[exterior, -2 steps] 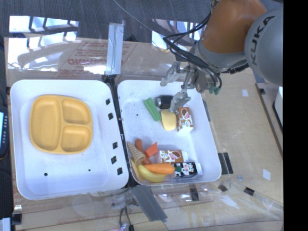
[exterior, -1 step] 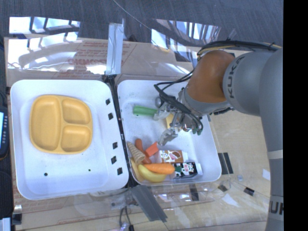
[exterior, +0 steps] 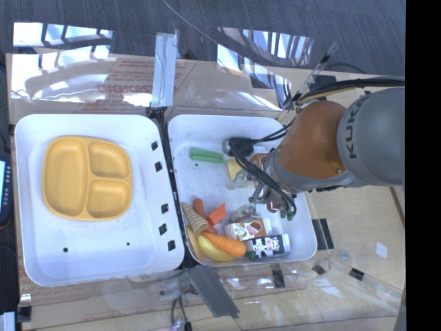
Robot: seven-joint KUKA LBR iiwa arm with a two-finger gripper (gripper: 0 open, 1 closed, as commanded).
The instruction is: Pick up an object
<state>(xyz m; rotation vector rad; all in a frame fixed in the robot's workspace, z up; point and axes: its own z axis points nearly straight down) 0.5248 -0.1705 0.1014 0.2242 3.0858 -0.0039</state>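
My gripper [exterior: 270, 200] is low inside the right bin [exterior: 180, 178], reaching in from the right under the orange wrist band. Just below it lie a small brown-and-white box [exterior: 247, 229] and a dark patterned box [exterior: 270, 245]. A pale yellow piece [exterior: 236, 171] sits beside the wrist on its left, partly hidden by cables. A green stick [exterior: 207, 156] lies toward the bin's upper left. At the lower left are an orange carrot [exterior: 224, 243], a yellow banana [exterior: 209, 249], a waffle cone [exterior: 194, 218] and a small orange wedge [exterior: 218, 214].
The left bin [exterior: 27, 254] holds a yellow divided plate [exterior: 87, 177]. A black ridge with clips [exterior: 164, 185] separates the two bins. Black cables [exterior: 324, 87] loop above the arm. Shiny foil [exterior: 83, 81] lines the bench behind the bins.
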